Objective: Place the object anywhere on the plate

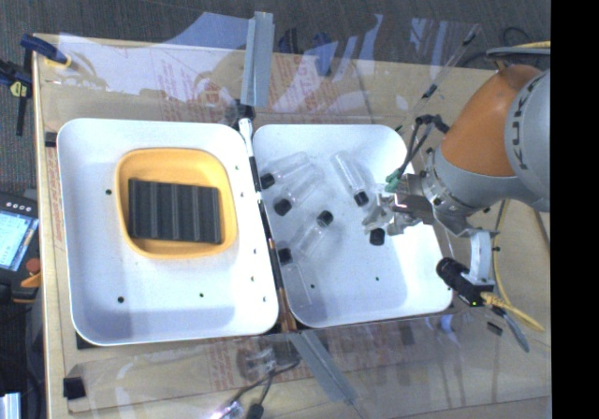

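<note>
**Gripper down among the vials in the right bin, plate waiting in the left**

Two shallow white bins sit side by side on the bench. In the left bin [84,286] lies the plate [175,203], a rounded yellow-orange dish with a dark ribbed panel across its middle, set toward the bin's far half. The right bin [374,300] holds the task's objects: a scatter of clear plastic vials with black caps [323,219], lying on their sides across its far and middle part. One lies by the dividing edge, a couple near the centre, another toward the right with its cap just near the gripper. They are see-through against the white floor, so how many there are is hard to count.

The arm [487,141] comes in from the right, orange band showing, and its gripper [384,216] is low over the right side of the right bin, close beside a black cap. Whether the jaws are apart or together cannot be told from here, nor whether anything sits between them.

The bench [140,71] is pale wood under a clear, glaring sheet; dark carpet lies beyond. A small screen [14,239] is cut off at the left edge, and cables trail at the near right.
</note>
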Controlling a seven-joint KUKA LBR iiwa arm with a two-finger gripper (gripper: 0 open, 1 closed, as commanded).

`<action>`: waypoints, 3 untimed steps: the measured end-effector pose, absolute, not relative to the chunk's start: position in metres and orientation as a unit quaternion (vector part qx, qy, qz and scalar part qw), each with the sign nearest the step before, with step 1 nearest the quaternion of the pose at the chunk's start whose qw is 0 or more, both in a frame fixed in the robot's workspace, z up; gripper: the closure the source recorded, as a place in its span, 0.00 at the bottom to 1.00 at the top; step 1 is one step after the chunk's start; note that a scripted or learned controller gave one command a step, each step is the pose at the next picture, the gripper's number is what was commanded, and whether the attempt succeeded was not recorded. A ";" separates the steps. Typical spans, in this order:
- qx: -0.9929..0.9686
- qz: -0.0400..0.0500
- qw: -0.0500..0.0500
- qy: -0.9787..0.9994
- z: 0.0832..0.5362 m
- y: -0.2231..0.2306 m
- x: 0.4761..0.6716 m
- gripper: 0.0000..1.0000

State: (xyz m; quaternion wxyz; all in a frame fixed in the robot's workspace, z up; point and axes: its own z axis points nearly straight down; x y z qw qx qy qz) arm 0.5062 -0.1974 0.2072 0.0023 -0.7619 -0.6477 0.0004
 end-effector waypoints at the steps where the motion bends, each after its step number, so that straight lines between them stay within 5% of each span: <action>1: -0.713 0.001 0.001 -0.701 0.247 -0.170 0.541 1.00; 2: -0.640 0.000 0.001 -0.768 0.208 -0.144 0.585 1.00; 3: -0.552 0.000 0.000 -0.834 0.219 -0.090 0.593 1.00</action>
